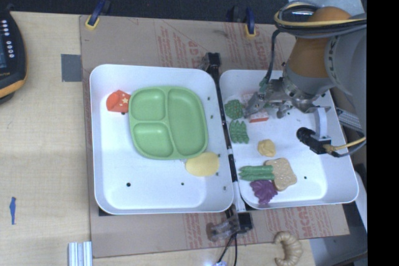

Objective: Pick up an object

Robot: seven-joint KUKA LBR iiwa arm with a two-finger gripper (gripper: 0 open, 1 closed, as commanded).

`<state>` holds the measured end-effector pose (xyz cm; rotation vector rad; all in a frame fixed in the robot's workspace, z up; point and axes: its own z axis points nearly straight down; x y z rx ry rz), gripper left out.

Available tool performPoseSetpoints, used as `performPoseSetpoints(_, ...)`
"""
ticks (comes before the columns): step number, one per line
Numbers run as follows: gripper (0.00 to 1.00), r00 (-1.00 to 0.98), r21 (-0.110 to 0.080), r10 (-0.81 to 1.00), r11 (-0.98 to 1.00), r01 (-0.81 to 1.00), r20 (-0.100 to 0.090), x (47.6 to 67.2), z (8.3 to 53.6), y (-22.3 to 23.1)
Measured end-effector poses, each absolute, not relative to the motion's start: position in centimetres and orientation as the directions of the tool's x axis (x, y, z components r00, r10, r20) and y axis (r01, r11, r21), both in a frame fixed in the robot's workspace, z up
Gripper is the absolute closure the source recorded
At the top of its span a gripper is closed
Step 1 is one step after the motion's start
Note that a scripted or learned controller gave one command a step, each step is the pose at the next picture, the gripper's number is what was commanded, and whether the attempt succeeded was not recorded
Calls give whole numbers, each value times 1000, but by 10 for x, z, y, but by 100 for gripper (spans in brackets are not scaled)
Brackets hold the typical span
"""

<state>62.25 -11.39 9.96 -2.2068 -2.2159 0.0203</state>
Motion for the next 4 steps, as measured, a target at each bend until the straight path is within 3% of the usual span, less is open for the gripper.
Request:
performPoseSetpoints(1,0,-5,5,1000,5,1000,-8,650,106,-106)
performPoseSetpoints(2,0,-2,1,1000,2,1000,-2,657,113,-125)
performPoseSetpoints(3,0,-3,-9,1000,3,1000,0,617,99,-128)
performPoseSetpoints(4,100,-4,-6,1000,4,1000,-2,619,111,-129)
